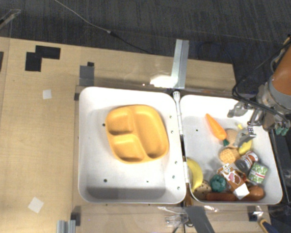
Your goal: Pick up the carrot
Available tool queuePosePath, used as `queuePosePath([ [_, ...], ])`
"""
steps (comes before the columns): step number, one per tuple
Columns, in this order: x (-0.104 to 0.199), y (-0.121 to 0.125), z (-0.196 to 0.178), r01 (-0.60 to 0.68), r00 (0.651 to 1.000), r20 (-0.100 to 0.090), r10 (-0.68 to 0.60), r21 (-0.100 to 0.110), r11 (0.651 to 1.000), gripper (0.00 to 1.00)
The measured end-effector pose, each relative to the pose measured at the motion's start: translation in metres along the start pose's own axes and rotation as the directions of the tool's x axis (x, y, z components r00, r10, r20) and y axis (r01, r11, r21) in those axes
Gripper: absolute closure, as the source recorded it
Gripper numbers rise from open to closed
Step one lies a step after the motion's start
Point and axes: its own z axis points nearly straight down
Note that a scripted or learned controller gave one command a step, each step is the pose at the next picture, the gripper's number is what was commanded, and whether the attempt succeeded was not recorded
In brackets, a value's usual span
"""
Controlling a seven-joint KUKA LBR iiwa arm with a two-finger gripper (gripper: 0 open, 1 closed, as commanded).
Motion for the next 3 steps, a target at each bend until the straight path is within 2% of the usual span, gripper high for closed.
queuePosePath([
  [1,-0.012,-0.002,0.139,0.017,1.000,0.009,-0.017,0.002,1.000,0.00],
  [2,-0.028,0.021,0.140,0.025,1.000,0.005,-0.025,0.001,1.000,0.00],
  [3,-0.032,0.022,0.126,0.031,0.999,0.015,-0.031,0.001,1.000,1.00],
])
